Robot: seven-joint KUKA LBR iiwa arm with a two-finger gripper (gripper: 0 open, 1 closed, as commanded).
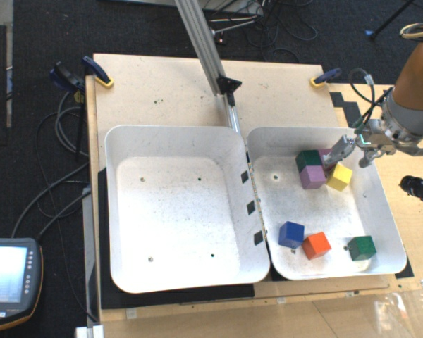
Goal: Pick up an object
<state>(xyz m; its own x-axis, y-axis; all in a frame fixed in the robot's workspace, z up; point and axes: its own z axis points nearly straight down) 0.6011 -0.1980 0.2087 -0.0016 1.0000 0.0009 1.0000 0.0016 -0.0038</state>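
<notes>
The gripper (336, 158) hung over the right white bin (381, 210), touching the purple cube (312, 177) and yellow cube (340, 177); whether its fingers were apart could not be told.

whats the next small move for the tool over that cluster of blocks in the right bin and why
Probably a short descent onto the yellow block. The tool sits over the cluster at the back of the right bin, right by the purple block and green block, with nothing visibly held. Yellow is on the cluster's outer side, so likely the easiest pick.
</notes>
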